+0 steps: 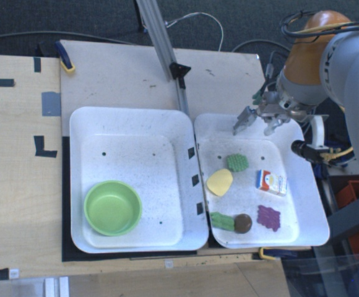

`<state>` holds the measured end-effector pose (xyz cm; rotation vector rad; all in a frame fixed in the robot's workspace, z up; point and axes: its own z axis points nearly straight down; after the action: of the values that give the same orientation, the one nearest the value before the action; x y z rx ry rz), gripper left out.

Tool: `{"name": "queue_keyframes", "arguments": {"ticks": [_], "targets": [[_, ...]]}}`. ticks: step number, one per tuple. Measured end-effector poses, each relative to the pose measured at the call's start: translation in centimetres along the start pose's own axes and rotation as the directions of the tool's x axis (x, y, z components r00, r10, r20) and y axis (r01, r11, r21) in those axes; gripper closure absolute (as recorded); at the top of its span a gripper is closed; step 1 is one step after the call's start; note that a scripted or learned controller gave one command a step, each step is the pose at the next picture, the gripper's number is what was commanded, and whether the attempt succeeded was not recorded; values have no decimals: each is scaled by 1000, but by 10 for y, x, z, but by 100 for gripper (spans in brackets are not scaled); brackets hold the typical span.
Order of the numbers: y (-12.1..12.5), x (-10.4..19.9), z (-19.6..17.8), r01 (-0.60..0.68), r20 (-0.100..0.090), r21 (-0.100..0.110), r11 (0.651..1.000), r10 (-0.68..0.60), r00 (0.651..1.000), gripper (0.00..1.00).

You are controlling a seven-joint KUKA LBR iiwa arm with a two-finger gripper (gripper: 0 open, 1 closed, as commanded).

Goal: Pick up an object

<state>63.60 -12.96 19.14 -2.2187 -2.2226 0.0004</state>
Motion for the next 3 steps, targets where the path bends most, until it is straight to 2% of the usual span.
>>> {"name": "queue_keyframes", "arguments": {"ticks": [1,2,3], "targets": [[0,0,0,0,0,0,1000,0,1000,0],[8,3,58,0,1,6,1000,0,1000,0],[8,3,105,1,3,0,1000,-1,1000,0]]}}
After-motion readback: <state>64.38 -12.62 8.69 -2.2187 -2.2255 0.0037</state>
